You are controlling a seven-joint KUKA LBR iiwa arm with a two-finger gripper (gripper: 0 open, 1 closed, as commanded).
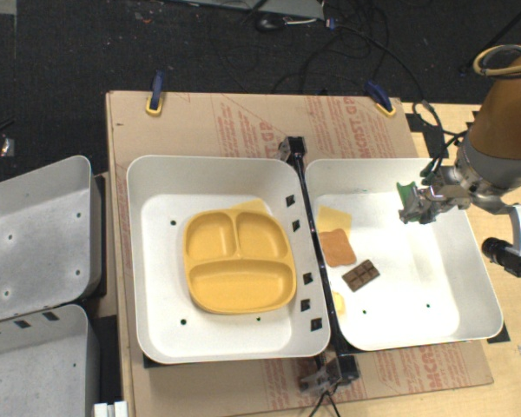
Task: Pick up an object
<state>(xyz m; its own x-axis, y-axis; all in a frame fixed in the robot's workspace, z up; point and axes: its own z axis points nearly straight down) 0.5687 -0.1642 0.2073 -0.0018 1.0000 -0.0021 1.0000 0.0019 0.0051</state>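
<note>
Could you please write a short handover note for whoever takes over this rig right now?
Gripper: hovering over the right bin, near its upper right side, with nothing seen between its fingers; whether they are open or shut is unclear.
Left bin: a yellow divided tray.
Right bin, all near the divider: a pale yellow piece, an orange-brown piece just below it, a brown waffle-like piece, and a small yellow bit at the edge.
Done: no object lifted so far as the view shows.
Left: move onto one of the pieces, grasp it and lift.
</note>
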